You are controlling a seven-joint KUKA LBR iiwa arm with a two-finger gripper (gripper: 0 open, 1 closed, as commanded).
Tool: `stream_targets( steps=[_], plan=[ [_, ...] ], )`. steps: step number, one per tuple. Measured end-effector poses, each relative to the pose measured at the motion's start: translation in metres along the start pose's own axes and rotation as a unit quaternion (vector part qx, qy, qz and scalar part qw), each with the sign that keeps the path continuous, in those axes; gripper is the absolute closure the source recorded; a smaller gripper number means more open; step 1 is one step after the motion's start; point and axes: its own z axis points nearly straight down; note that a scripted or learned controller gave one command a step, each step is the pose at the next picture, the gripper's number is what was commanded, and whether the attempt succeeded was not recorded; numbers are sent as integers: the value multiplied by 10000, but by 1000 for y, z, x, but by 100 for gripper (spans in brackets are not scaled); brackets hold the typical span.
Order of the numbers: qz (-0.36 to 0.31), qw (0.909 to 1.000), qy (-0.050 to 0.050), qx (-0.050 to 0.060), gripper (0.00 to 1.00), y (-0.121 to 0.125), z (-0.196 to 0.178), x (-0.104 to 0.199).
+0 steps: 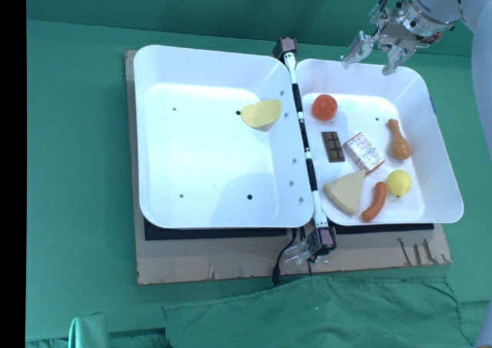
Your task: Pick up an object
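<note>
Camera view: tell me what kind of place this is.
Probably a robot grasping test bench, not a kitchen. Two shallow white plastic bins sit on a cardboard sheet over green cloth, the right one holding toy food such as a red tomato, with the grey arm's open fingers above it.

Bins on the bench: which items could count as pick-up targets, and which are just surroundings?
Targets: yellow chip, tomato, chocolate bar, small carton, drumstick, lemon, sausage, cheese wedge.

Surroundings: cardboard base, green cloth.

Open gripper hovers above.
</note>
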Motion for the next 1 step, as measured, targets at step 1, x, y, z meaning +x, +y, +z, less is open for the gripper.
stream_targets(
  steps=[1],
  plan=[
    [0,10000,0,0,0,0,0,0]
  ],
)
